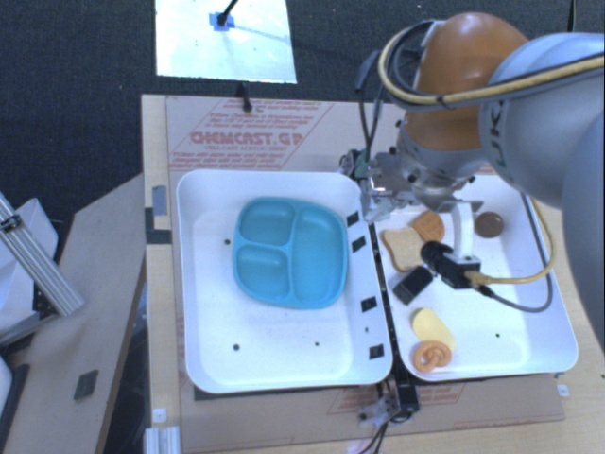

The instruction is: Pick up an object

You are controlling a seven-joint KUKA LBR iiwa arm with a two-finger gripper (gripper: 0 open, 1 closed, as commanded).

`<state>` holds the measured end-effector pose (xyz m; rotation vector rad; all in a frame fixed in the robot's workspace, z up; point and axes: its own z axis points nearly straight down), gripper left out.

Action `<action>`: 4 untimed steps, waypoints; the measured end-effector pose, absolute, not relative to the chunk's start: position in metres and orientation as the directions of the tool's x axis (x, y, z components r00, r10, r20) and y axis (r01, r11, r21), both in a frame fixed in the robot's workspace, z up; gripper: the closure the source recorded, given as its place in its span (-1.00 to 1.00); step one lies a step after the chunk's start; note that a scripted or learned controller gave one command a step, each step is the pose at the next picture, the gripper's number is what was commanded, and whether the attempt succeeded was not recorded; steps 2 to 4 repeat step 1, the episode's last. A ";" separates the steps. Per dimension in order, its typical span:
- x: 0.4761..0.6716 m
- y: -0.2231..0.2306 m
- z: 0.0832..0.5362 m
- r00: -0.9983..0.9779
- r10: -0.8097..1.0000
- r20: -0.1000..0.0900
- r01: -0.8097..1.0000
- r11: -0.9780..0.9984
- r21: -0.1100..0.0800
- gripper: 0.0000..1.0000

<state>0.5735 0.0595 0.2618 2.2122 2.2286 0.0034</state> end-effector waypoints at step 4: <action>0.589 0.110 0.258 -0.008 1.000 0.001 1.000 0.008 0.003 1.00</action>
